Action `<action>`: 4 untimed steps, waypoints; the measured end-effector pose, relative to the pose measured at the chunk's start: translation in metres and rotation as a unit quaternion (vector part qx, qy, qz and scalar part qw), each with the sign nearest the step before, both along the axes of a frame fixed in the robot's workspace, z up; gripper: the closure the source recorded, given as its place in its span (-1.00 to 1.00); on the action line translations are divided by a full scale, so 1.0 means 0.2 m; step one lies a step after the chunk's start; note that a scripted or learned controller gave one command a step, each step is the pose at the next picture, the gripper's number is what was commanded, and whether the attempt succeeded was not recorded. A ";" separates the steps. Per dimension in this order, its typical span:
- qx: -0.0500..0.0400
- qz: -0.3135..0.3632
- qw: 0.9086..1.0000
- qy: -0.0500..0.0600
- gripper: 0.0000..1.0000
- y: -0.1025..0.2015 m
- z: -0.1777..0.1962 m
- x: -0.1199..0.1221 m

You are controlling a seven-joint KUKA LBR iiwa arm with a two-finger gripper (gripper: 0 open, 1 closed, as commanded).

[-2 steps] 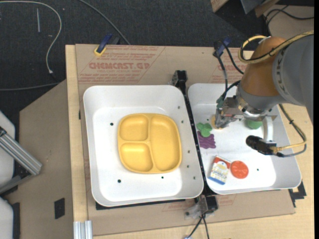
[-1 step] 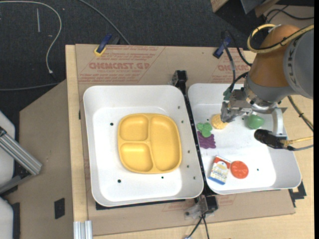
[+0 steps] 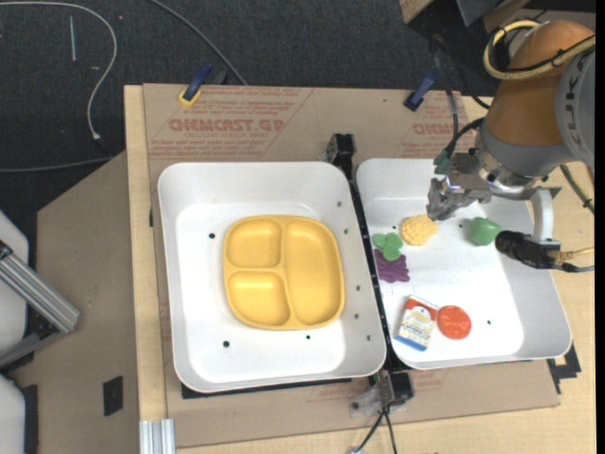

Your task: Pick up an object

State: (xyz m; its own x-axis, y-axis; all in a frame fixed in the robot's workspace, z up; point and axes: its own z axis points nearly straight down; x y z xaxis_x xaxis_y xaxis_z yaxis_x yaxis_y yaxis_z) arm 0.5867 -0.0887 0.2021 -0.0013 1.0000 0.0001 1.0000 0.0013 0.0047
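I cannot tell how the fingers [image 3: 442,206] stand — they hover just above the yellow corn-like piece [image 3: 418,230] in the right bin [image 3: 529,348]. Nearby lie a green piece [image 3: 483,231], purple grapes [image 3: 393,268] and an orange disc [image 3: 454,323].

Both bins white: left bin [image 3: 180,206], right bin [image 3: 529,320]. Divided plate [image 3: 284,272] yellow, in left bin. In right bin: pale yellow bumpy item [image 3: 418,230], green piece [image 3: 484,231] far right, purple piece [image 3: 393,268] w/ green bit [image 3: 388,246] at its far end, orange-red disc [image 3: 454,322], small packet [image 3: 415,323] white w/ red, blue & yellow print. Desk [image 3: 142,253] brown cardboard w/ faint red lettering; blue clips [image 3: 196,85] at far edge. Arm [image 3: 539,83] orange & grey.
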 end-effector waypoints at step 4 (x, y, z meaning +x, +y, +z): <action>0.001 0.002 1.000 0.001 1.00 0.71 0.18 0.22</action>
